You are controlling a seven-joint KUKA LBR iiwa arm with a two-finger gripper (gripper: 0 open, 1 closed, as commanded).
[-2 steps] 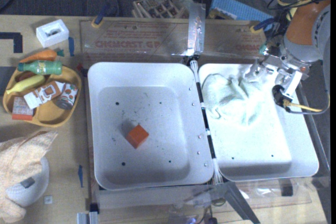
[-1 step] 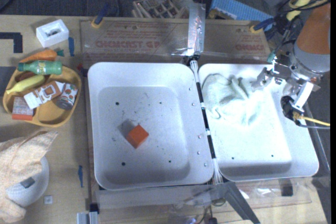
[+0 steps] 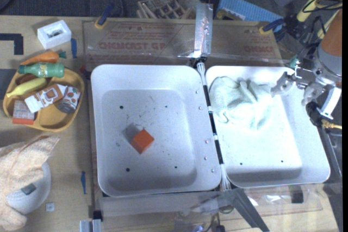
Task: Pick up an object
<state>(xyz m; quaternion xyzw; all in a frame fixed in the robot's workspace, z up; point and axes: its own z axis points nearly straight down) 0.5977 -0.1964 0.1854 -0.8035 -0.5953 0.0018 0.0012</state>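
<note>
Camera view looks down on two white bins: the left bin (image 3: 109,89) holds an orange block (image 3: 143,141), lying near its middle with a grey face beside it, and the right bin (image 3: 304,165) holds a crumpled white cloth (image 3: 239,98) spread across its upper left part. The gripper (image 3: 288,81) sits at the right bin's upper right rim, just beside the cloth's right edge; whether it is apart or together I cannot tell, and nothing is seen held in it. The cloth is the nearer candidate. It looks light, soft and limp, so it would sag and drape when lifted, and a pinch on a raised fold or ridge near its middle would likely hold better than one on a thin flat edge. The block looks small, stiff and light, with flat faces; squeezing two opposite faces square-on should suit it, though it lies turned at an angle to the bin walls, so the wrist would need to match.
</note>
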